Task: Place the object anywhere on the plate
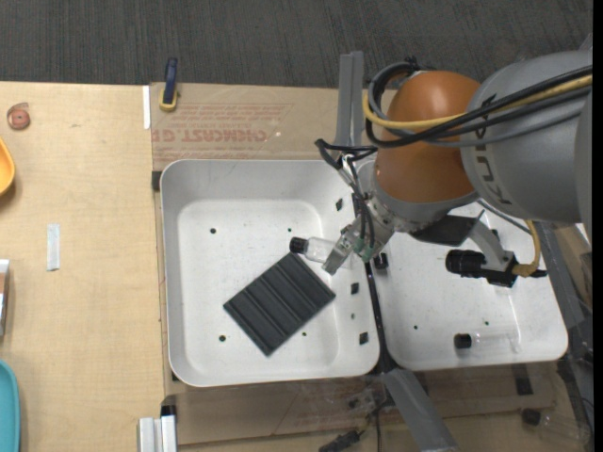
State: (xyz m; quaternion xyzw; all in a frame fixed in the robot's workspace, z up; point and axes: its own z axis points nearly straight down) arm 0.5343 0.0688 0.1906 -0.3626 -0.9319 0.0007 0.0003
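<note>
Pincer (pixel 337 255) above dark ribbed plate (pixel 280 302), grip indiscernible, fingertips blurred against clear bottle (pixel 315 248).

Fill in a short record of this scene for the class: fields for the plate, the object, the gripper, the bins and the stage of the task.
plate: dark ribbed plate, lying flat and askew in the left bin
object: small clear bottle with a dark cap, just off the plate's upper corner
gripper: gripper at the bottle's right end, low over the left bin; grip cannot be told
right bin: right bin has a second small clear item with a dark end
stage: bottle not yet on the plate
</note>
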